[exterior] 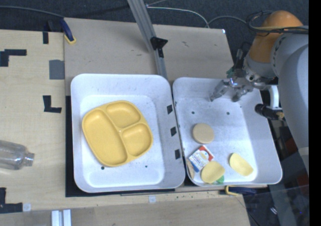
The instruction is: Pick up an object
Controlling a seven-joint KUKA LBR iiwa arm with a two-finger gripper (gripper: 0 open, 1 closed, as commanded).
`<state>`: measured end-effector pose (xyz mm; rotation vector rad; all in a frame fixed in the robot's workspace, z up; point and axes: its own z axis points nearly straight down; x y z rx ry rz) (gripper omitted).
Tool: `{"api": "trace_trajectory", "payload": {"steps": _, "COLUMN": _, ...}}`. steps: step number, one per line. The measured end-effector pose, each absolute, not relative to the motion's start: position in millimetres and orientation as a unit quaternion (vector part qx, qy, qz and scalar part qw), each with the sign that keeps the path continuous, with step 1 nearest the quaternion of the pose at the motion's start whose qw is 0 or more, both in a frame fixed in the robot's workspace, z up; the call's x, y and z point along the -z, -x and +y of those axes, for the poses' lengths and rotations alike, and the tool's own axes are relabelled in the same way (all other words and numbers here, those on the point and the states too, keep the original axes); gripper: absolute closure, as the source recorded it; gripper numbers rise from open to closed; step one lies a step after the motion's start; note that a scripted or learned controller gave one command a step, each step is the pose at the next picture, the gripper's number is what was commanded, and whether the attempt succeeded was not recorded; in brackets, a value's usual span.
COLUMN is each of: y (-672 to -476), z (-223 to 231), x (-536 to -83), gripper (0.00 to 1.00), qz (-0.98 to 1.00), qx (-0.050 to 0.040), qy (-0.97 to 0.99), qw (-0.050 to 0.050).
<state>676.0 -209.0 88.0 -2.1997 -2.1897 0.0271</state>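
Observation:
My gripper (pixel 225 94) hangs over the far part of the right bin (pixel 261 135), fingers spread open with nothing between them. Well below it in that bin lie a round tan cookie (pixel 203 133), a small white and orange packet (pixel 200 158), a yellow chip-like piece (pixel 212 172) and another yellow piece (pixel 241 164) near the front right corner. None of them touches the gripper.
The left bin (pixel 80 89) holds a yellow three-compartment plate (pixel 117 132). A slanted metal rail (pixel 142 14) runs down to the gap between the bins. A clear bottle (pixel 15 156) lies at the bench's left edge.

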Motion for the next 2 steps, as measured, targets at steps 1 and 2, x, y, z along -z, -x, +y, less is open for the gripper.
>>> {"api": "trace_trajectory", "payload": {"steps": 1, "y": -675.8, "z": -208.2, "x": -87.6, "gripper": 0.00, "qz": -0.706, "qx": -0.0090, "qy": 0.708, "qw": 0.018}}
{"api": "trace_trajectory", "payload": {"steps": 2, "y": -675.7, "z": -208.0, "x": -87.3, "gripper": 0.00, "qz": -0.706, "qx": -0.0091, "qy": 0.708, "qw": 0.018}}
